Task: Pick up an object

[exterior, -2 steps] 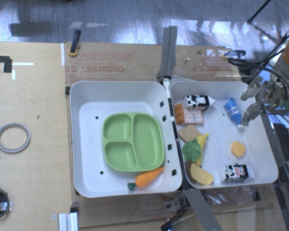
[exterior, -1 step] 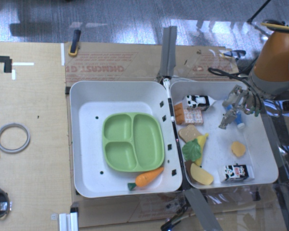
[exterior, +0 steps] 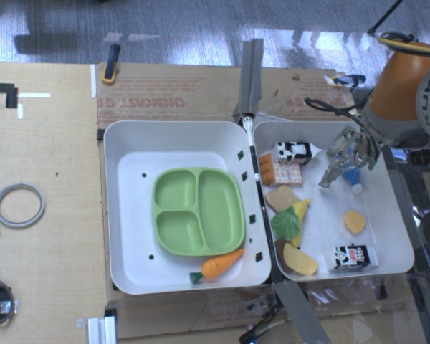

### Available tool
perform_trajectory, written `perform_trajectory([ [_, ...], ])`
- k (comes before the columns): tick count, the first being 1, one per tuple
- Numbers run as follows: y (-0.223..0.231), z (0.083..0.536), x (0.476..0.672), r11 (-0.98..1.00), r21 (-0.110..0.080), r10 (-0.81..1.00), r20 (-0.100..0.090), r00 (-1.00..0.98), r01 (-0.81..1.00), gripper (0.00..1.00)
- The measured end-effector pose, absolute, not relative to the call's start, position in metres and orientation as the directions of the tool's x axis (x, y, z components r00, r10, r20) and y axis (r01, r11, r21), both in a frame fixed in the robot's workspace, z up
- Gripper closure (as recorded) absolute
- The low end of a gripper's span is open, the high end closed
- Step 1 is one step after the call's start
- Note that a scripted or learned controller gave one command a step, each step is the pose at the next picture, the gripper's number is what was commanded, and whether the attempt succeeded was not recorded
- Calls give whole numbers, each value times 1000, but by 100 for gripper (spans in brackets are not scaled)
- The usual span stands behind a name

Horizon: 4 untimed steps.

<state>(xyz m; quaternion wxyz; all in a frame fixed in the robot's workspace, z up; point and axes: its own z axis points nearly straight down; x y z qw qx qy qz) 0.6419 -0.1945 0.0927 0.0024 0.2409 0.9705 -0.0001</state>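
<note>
Honestly, the gripper (exterior: 342, 165) hangs spread apart beside a small blue-and-white bottle (exterior: 354, 180) in the right bin (exterior: 398, 213), upper right of frame, so it might just nudge it away.

Bench (exterior: 43, 120): pale wood surface, seen at a slant
Cardboard sheet (exterior: 172, 92): lies flat under the bins' far side, printed lettering
Left bin (exterior: 122, 213): white, shallow, on the bench
Right bin (exterior: 394, 221): white, touching the left one
Tape ring (exterior: 18, 205): grey, left of the bins, well apart
</note>
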Motion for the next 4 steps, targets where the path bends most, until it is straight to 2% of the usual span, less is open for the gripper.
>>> perform_trajectory([
  [1, -166, 93, 622, 784, 0, 621, -3, -784, 621, 0],
  [2, -199, 92, 549, 772, 0, 635, -2, -772, 635, 0],
  [3, -205, 93, 652, 756, 1, 654, -5, -756, 654, 0],
  [4, -205, 105, 654, 758, 3, 652, -11, -758, 652, 100],
])
